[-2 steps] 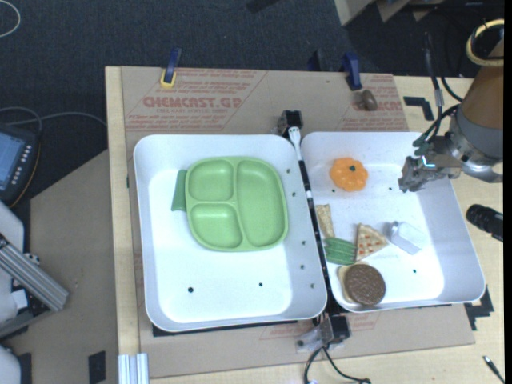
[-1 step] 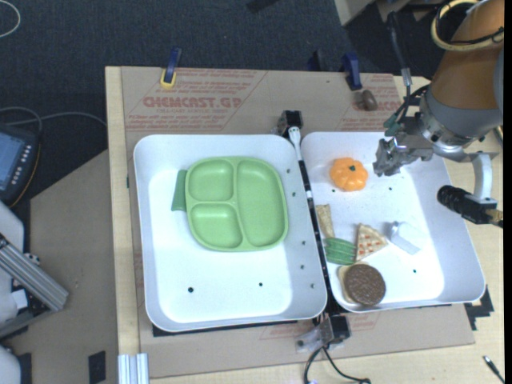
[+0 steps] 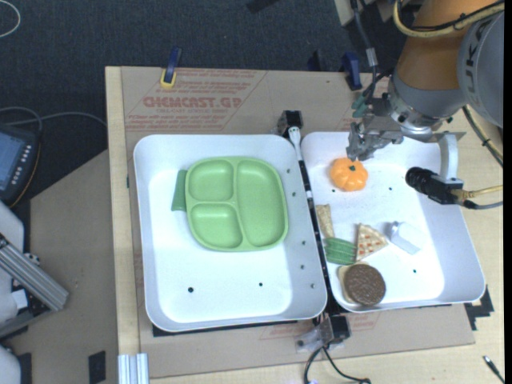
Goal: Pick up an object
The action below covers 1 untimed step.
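A plate [image 3: 238, 202] lies in the left bin [image 3: 160, 278]. The right bin [image 3: 440, 250] holds a pumpkin [image 3: 350, 175] (rearward), perhaps a cookie [image 3: 364, 284] before it

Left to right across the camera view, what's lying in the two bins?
green plate → tan strip → pumpkin → grey block

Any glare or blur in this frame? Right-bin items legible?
Camera view: lighting soft and even, left bin and right bin bright, no hard glare. Camera view: gripper above the orange pumpkin slightly soft. Camera view: small pieces beside the brown disc too coarse to identify.
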{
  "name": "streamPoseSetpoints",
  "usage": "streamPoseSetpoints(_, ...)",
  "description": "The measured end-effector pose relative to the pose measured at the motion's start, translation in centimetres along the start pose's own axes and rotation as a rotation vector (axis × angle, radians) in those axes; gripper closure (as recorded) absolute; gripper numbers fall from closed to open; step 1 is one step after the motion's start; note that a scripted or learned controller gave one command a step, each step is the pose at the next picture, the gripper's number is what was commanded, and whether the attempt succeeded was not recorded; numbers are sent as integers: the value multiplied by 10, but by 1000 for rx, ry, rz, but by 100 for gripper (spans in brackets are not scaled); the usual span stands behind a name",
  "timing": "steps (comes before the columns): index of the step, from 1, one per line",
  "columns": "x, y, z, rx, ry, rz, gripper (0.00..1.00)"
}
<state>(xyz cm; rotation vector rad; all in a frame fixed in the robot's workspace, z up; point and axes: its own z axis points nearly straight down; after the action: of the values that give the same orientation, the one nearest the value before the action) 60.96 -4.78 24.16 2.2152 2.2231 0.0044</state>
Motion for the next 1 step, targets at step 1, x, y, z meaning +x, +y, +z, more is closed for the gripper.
streamPoseSetpoints(1, 49, 23, 2, 0, 0, -2, 100)
